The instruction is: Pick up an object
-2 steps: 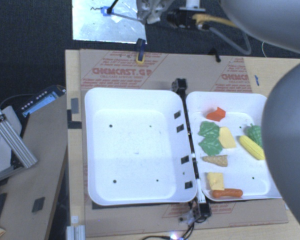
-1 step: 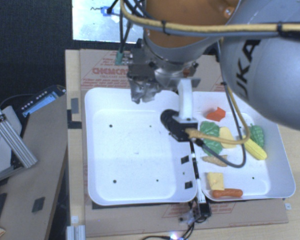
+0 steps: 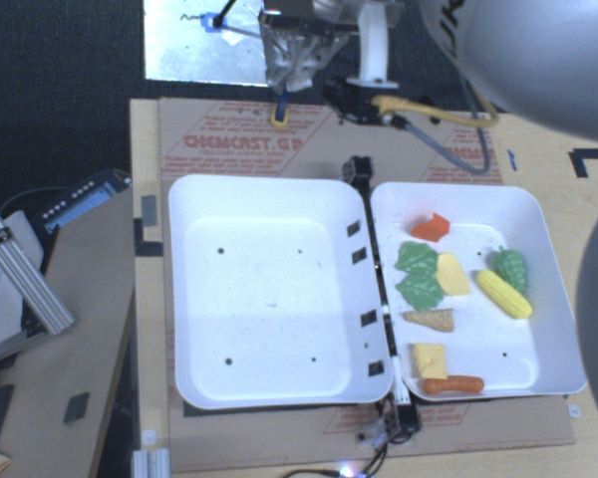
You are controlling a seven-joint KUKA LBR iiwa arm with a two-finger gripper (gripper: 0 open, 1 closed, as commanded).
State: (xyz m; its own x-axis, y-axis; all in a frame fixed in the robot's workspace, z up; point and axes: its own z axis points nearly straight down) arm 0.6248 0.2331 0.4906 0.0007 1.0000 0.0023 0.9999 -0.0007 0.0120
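Left bin (image 3: 194, 267): white, shallow, on the table's (image 3: 149, 267) left half, its floor bare but for a few small dark dots.
Divider: a dark hinge strip (image 3: 374, 287) runs between the two bins, which sit side by side, edges touching.
Right bin (image 3: 548, 297): holds every toy food piece, all lying loose on its floor.
Red piece (image 3: 431, 227): near the right bin's far edge, toward its left side.
Green leaves (image 3: 417, 272): two leafy pieces, one just behind the other, by the bin's left wall.
Pale yellow piece (image 3: 452, 275): touching the leaves on their right.
Tan wedge (image 3: 431, 319): just in front of the leaves.
Yellow block (image 3: 430, 358): near the bin's near-left corner.
Carrot (image 3: 452, 385): orange-red, lying along the near edge, touching the block's front.
Corn (image 3: 503, 294): yellow, angled, toward the bin's right side.
Green vegetable (image 3: 511, 265): just behind the corn, touching it.
Hand (image 3: 291, 80): raised above the table's far edge, beyond the left bin's far-right corner, well apart from the food; fingers point down and grasp nothing; whether spread or closed cannot be told.
Arm (image 3: 518, 38): grey, large, blurred, across the upper right.
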